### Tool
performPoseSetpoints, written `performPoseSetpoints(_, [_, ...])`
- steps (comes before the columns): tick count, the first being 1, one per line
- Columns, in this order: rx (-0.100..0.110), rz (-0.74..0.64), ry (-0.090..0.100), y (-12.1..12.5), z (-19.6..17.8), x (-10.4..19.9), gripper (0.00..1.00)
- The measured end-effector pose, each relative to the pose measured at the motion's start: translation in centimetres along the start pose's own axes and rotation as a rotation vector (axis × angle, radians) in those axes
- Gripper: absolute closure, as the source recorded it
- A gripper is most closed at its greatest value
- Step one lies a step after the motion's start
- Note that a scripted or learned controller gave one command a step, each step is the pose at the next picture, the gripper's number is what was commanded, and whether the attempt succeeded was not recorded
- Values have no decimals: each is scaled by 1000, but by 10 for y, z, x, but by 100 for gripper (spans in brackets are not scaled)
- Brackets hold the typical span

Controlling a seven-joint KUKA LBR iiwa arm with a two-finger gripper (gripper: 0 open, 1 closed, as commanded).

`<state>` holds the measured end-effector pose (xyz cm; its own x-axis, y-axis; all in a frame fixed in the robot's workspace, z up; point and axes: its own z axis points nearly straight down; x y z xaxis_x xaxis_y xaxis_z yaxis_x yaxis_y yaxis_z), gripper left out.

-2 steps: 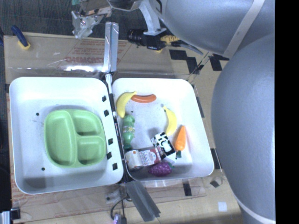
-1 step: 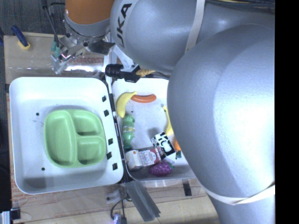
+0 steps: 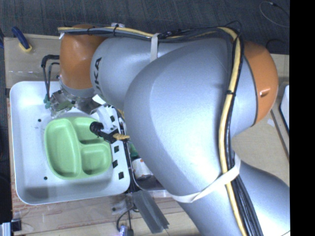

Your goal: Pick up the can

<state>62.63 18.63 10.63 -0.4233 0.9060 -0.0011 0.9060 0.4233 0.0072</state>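
My arm [image 3: 187, 112] reaches across from the right and covers nearly all of the right bin. Its wrist, with the orange band [image 3: 76, 58], hangs over the far edge of the left bin [image 3: 24, 181]. The gripper [image 3: 58, 102] points down at that bin's back left part, just beyond the green tray [image 3: 74, 149]. Under the arm, at the near left corner of the right bin, a small white and red object [image 3: 140, 167] peeks out. I cannot tell whether it is the can.
The green tray has three compartments and fills the middle of the left bin. A black fitting with a yellow tip [image 3: 101, 131] on the wrist hangs over the tray's right rim. A blue-handled tool [image 3: 20, 37] lies on the bench at the far left.
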Motion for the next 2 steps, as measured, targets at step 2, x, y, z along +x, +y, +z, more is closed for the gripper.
performPoseSetpoints(2, [9, -146, 2, -28, 4, -11, 100])
